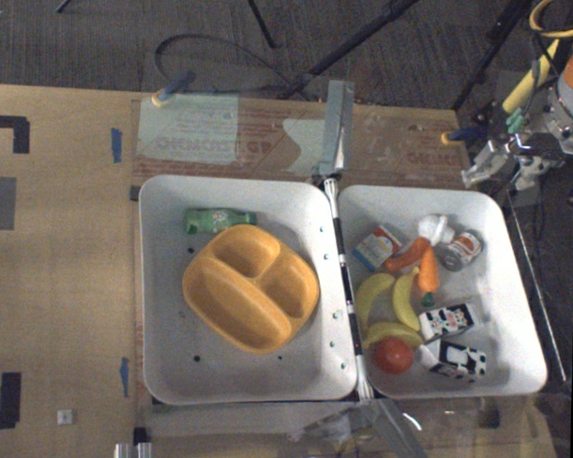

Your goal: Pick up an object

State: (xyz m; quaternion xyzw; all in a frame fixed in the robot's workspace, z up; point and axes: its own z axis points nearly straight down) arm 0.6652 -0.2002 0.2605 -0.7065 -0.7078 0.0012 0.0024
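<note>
A wooden bench (59, 291) bears strips of blue tape (116, 144) and black corner marks (13, 134). Behind the bins lies a clear plastic sheet (192, 126), with a black cable (204, 51) looping on the dark floor.

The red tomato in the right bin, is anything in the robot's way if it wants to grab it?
Nothing lies on top of the round red tomato, so from above it looks free. But it is crowded: the yellow bananas touch it on one side, and a black-and-white milk carton sits close on the other. The gripper is beyond the bin's far corner.
</note>
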